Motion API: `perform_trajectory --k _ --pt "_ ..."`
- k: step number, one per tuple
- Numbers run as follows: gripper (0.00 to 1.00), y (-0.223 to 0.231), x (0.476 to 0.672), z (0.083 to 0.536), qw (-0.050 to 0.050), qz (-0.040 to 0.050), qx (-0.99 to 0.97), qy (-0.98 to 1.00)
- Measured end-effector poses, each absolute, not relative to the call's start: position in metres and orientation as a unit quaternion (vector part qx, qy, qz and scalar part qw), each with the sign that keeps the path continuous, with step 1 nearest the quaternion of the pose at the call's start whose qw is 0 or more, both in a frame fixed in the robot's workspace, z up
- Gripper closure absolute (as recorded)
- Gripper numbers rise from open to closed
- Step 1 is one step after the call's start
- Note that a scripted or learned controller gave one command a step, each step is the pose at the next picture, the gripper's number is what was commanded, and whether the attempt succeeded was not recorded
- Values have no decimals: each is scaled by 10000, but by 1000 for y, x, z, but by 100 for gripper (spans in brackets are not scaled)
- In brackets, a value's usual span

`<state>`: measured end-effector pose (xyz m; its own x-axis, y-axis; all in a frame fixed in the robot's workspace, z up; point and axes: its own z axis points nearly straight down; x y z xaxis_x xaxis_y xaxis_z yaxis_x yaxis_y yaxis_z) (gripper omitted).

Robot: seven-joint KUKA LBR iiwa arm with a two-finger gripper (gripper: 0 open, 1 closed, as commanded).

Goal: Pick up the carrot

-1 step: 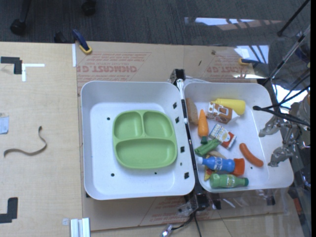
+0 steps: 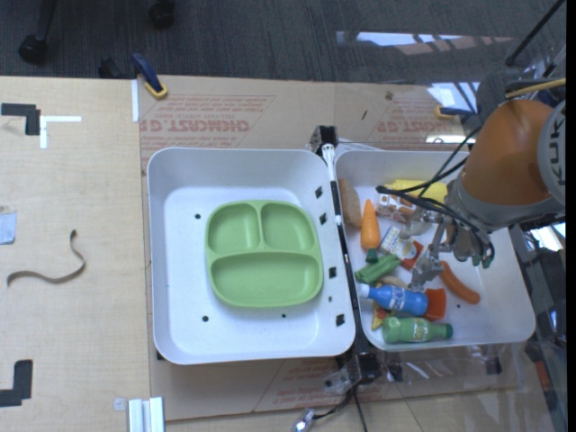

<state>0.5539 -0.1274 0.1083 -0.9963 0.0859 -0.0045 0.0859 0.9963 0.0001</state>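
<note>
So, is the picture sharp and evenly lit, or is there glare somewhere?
Camera view: even light on the green plate and the carrot; bright window reflections at the right bin's far edge; the hand looks slightly blurred; the small toys are soft.

Mirrored red print on the cardboard sheet (image 2: 216, 120) near the top centre, roughly "CHOICEST GR…". "KU" on the arm (image 2: 565, 156) at the right edge.

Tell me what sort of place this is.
Probably a robotics lab bench: a robot arm reaches over two white bins, one of toy food, beside an office chair base on carpet.
</note>
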Motion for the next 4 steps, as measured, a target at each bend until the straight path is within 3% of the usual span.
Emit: perform_trajectory --k 1,2,3,4 --pt "0 -70 648 194 29 -4 1239 9923" --pt "0 -24 606 192 16 -3 1253 9921" --pt "0 -18 586 192 8 -4 1558 9878" --pt "0 -18 586 192 7 -5 1560 9878"
